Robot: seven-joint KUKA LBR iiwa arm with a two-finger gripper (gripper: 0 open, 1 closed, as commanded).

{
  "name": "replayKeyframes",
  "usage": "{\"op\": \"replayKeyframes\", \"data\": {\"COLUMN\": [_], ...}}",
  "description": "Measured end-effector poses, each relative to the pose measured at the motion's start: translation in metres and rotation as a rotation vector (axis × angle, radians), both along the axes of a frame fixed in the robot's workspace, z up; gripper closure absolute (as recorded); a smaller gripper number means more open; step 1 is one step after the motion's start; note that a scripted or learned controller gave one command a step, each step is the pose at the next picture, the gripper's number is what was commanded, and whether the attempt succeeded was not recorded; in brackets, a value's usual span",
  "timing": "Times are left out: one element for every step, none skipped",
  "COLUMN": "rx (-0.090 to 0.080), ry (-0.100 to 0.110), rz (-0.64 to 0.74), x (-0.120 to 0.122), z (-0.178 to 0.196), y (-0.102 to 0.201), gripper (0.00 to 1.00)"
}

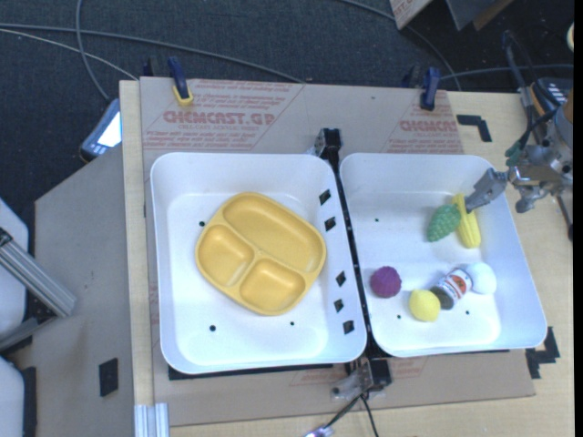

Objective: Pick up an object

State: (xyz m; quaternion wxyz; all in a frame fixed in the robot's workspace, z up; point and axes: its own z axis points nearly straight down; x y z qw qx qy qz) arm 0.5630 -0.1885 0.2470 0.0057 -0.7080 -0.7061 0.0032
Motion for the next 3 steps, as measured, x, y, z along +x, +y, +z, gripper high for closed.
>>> {"op": "replayKeyframes", "data": {"rx": [-0.003,-0.001,0.000], "ry": [-0.012,-0.007,-0.005], "rz": [0.003,0.003,0.003], "x": [0.002,0.000,0.000], "z": [0.007,-0.048,-0.111], "y": [0.000,0.011,0.015], "gripper": [0.00,0.00,0.00]}}
